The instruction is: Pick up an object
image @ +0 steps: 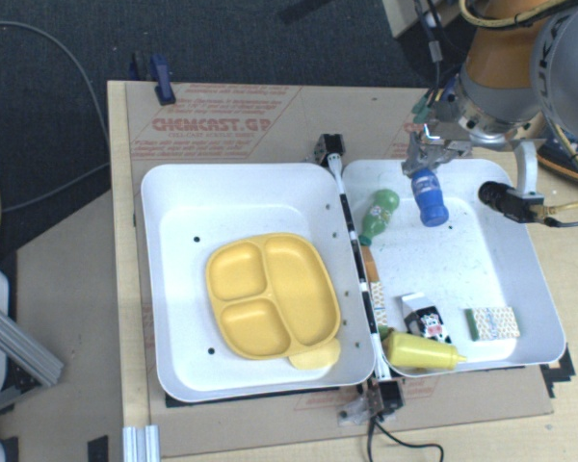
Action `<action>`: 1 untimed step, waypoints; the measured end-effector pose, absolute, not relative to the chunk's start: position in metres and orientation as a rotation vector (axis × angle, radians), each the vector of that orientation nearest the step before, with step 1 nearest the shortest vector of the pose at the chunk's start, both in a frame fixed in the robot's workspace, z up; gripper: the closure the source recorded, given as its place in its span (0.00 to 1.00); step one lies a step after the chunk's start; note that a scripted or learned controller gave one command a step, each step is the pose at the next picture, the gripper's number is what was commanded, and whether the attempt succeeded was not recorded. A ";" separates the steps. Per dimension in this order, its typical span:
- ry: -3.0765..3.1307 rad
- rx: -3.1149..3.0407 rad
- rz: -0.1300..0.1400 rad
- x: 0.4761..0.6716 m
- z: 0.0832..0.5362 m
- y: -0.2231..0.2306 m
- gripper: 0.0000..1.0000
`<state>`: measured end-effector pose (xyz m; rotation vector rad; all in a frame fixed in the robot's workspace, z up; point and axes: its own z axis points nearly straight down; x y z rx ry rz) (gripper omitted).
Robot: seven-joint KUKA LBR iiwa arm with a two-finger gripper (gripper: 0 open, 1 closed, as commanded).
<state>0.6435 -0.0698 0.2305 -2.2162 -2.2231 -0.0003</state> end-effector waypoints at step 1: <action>-2.220 -2.221 0.003 0.604 0.182 -0.120 1.00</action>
